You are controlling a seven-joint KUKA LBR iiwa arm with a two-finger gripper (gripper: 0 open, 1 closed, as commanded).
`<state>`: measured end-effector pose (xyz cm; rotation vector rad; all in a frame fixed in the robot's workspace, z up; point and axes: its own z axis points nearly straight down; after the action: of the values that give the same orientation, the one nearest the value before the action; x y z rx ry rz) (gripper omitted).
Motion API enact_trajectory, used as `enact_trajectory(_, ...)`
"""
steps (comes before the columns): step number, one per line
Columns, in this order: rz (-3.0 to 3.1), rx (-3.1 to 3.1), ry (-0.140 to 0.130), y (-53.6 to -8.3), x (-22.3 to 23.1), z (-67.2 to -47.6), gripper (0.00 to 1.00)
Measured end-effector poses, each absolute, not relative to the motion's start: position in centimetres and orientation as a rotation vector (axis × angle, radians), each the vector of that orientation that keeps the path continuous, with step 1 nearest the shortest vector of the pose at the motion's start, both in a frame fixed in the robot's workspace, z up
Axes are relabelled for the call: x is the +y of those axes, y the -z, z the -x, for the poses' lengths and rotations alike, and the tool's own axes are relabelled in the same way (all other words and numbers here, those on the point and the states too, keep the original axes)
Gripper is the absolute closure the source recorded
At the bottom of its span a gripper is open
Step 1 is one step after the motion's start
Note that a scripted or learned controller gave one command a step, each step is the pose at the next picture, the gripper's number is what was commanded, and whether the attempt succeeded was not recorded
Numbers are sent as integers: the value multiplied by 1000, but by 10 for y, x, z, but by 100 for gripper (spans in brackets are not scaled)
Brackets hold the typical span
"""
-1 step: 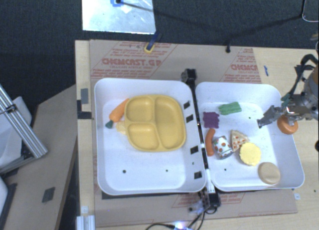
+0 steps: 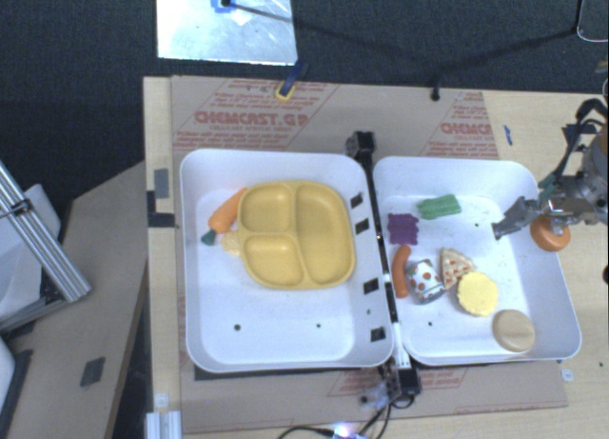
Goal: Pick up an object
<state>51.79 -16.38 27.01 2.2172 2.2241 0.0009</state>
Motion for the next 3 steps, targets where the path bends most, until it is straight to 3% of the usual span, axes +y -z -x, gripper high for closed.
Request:
enact_trajectory(2,-2222,2224,1,-176,-156,-534,0)
enact_trajectory(3,-2223,2225,3,-120,-155,-523,0)
